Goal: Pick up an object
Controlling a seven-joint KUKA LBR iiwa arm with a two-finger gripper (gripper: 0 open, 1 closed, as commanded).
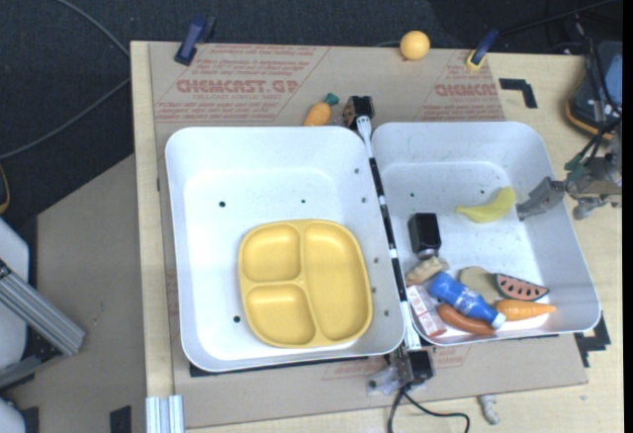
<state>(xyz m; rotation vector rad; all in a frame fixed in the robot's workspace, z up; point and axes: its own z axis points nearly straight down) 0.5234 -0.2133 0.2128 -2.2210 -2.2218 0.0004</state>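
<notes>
In the right bin (465,149), a yellow banana (487,209) lies near the middle right. A black block (424,231) sits left of it. Piled at the front are a blue bottle (461,296), a watermelon slice (519,286), a carrot (524,310), a red sausage (465,321) and a tan piece (427,270). My gripper (554,194) hangs over the bin's right rim, just right of the banana, with a grey tip reaching toward it. I see nothing held in it.
The left bin (208,174) holds a yellow divided plate (305,281). On the bench behind the bins are a small orange toy (318,113) and an orange ball (414,44). Blue clamps (193,41) (482,49) grip the back edge.
</notes>
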